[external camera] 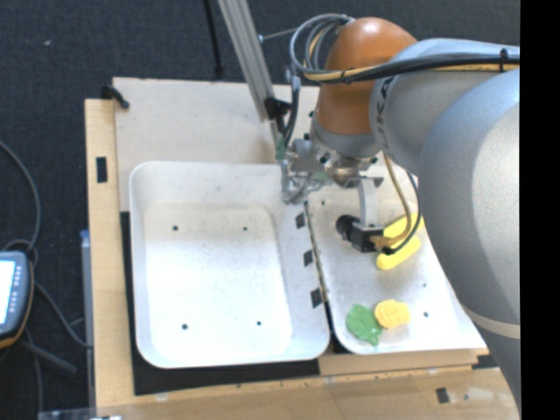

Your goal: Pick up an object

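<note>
In the right bin [418, 289], near its front edge, lie a green crumpled piece [361, 325] and a yellow-orange ridged piece [392, 313], touching each other. My gripper [295, 185] hangs at the far end of the strip where the two bins meet, well behind both pieces. I see nothing held in it. The grey arm and its orange band cover the right bin's far and right parts.
The left bin [138, 201] lies to the left of the gripper. A slanted metal rail [245, 42] rises behind the bins, close to the gripper. Dark markers [308, 257] run along the divide between the bins.
</note>
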Controlling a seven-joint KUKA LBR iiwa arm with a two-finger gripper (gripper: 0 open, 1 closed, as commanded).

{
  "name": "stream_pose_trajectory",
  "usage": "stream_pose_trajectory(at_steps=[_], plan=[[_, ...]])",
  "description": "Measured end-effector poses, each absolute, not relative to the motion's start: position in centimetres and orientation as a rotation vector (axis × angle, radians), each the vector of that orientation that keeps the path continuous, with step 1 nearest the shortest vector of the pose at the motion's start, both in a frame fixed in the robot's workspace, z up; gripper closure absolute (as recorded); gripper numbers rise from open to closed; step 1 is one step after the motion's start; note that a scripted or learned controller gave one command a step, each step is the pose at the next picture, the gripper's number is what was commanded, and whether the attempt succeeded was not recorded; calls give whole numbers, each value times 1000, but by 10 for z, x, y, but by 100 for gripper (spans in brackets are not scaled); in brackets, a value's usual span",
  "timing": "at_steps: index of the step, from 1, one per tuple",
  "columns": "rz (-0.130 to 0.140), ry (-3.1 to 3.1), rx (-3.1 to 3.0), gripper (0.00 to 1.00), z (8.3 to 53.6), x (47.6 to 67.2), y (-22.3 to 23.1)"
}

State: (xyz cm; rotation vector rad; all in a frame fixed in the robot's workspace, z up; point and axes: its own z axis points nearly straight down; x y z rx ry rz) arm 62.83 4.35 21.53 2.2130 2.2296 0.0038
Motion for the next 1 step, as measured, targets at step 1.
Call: stream_pose_trajectory(at_steps=[1], plan=[[7, 2228, 2213, 100, 246, 641, 84]])
